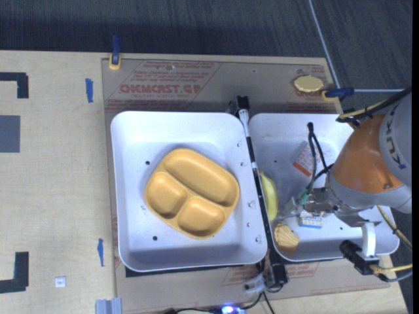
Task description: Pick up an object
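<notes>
— Two white bins sit side by side on the surface [52, 175]. What does the left bin [131, 136] carry?

— One thing: a yellow three-compartment tray [191, 192], lying near its middle.

— And the right bin [288, 133]?

— Three things I can count. One yellow banana-like piece [269, 195] lies along its left wall, one small tan round object [286, 237] sits near the front left corner, and one red-and-white packet [302, 159] lies further back.

— Where is the hand [313, 205]?

— Low over the right bin, just right of the banana-like piece and above the tan object. I cannot tell whether it is open or closed.

— Anything beyond the bins?

— One tan disc [308, 84] on the board behind the right bin.
</notes>
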Tool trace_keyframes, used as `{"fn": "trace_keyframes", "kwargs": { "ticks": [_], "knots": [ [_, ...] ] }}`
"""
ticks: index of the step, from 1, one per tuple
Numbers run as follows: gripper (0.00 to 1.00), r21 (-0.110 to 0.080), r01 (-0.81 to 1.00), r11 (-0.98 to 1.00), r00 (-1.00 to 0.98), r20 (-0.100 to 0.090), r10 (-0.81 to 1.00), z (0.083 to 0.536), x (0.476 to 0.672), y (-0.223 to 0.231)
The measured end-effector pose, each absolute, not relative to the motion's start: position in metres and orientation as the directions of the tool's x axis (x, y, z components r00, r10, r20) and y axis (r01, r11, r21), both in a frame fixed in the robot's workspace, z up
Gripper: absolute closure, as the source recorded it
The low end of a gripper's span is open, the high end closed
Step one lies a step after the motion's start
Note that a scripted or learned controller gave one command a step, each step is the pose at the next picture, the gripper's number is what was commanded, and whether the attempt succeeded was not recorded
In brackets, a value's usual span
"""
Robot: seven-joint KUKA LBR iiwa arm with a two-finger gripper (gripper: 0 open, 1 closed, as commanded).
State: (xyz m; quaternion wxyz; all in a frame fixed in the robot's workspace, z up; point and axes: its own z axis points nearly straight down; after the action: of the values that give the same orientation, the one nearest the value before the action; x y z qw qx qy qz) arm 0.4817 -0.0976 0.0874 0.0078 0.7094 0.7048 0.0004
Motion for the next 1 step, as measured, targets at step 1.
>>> {"fn": "trace_keyframes", "kwargs": {
  "ticks": [1],
  "knots": [
    [0.0,0.012,1.0,-0.005,0.005,-0.01,1.0,0.0873,0.4817,-0.0981]
  ]
}}
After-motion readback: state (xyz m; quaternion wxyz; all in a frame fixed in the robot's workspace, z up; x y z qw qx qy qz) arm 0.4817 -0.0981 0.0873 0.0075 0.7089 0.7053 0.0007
